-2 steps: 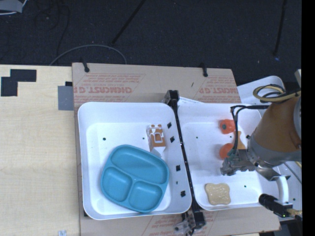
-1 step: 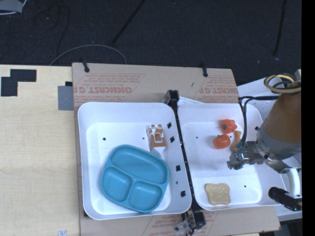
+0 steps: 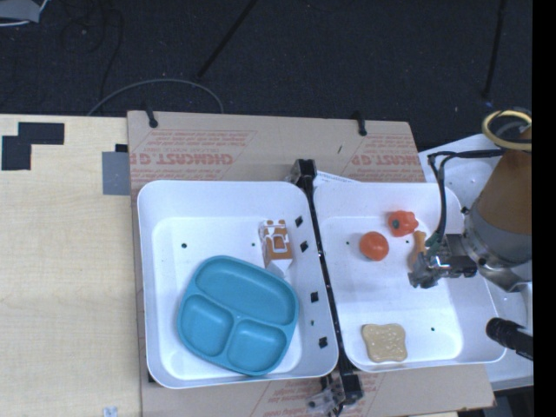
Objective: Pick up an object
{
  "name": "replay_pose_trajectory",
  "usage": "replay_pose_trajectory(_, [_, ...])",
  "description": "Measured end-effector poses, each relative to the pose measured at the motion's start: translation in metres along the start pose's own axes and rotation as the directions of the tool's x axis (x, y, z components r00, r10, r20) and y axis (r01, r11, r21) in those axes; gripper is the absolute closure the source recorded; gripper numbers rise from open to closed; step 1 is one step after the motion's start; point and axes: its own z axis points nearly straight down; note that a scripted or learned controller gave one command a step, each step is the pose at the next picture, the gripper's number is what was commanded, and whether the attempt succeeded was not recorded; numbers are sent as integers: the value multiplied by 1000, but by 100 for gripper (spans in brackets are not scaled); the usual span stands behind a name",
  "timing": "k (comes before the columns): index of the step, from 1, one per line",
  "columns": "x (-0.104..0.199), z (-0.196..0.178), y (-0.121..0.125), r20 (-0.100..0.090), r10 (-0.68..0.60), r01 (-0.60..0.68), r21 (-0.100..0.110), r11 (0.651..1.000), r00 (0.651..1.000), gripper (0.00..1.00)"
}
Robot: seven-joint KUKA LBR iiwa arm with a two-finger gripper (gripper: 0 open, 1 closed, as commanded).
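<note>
In the right bin (image 3: 452, 337) lie a round orange-red ball (image 3: 373, 246), a red toy fruit with a green top (image 3: 401, 222) and a tan slice of toy bread (image 3: 384, 342). A small orange piece (image 3: 420, 240) sits just right of the red fruit. My gripper (image 3: 425, 272) hangs low over the right bin's right half, just below that orange piece and right of the ball. Nothing visible is held in it.
The left bin (image 3: 161, 233) holds a blue divided plate (image 3: 236, 314) and a small orange and white toy (image 3: 276, 240) near the divider. A black clip strip (image 3: 314, 259) runs between the bins. Dark cables (image 3: 439, 189) loop above the wrist.
</note>
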Motion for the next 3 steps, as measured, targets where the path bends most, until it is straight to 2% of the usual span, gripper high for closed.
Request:
replay_pose_trajectory(1, [58, 3, 8, -2, -3, 3, 3, 1000, 1000, 100])
replay_pose_trajectory(3, [153, 22, 47, 0, -1, 1, 4, 1000, 1000, 100])
